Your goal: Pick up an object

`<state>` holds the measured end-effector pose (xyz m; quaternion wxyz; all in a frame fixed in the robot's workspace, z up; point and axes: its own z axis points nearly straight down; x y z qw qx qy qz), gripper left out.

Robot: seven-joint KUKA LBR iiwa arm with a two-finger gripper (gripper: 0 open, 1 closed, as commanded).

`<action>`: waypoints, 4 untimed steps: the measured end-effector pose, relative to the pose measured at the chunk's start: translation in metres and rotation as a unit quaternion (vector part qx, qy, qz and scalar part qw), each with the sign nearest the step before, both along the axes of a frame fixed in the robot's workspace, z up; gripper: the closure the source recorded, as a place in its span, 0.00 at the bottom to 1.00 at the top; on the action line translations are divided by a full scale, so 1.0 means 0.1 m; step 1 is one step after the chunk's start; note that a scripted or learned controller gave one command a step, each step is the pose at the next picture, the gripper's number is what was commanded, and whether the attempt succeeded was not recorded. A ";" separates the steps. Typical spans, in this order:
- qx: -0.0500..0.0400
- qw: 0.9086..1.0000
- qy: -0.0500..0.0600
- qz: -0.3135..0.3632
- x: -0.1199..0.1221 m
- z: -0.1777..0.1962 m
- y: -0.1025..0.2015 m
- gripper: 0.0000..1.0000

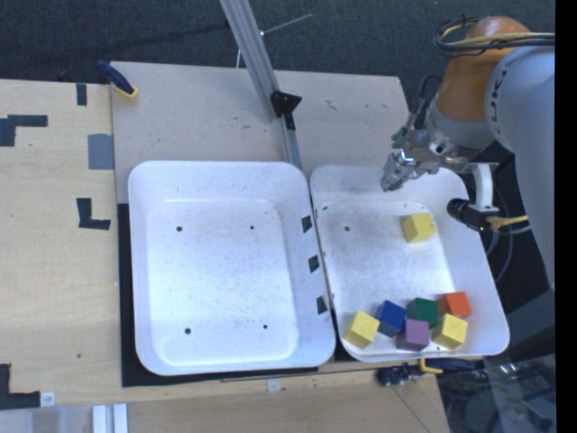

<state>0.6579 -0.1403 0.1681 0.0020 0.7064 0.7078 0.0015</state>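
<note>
Two shallow white bins sit side by side on the bench: the left bin (149, 197) and the right bin (361, 183). The blocks all lie in the right bin, seven in total. Three are yellow: a lone yellow block (417, 227) in the bin's middle right, a second yellow block (362, 328) at the near left of a cluster, and a third yellow block (452, 331) at the cluster's near right. The cluster along the near edge also has one blue block (391, 317), one green block (422, 310), one purple block (416, 334) and one orange block (457, 303), packed close and mostly touching.

The gripper (393, 181) hangs over the far rim of the right bin, with the grey arm and its orange band (469, 70) behind it to the right. Nothing is seen between the fingers; whether they are spread or closed cannot be told. The lone yellow block is the closest one, lying nearer the viewer and slightly right of the fingertips, apart from them. The cluster is well apart from the gripper.
</note>
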 end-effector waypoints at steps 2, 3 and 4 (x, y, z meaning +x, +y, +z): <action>0.000 1.000 0.000 0.000 0.07 0.88 0.01 1.00; 0.001 1.000 0.002 0.002 0.02 0.92 0.50 1.00; 0.001 1.000 0.004 0.002 -0.05 0.83 0.96 1.00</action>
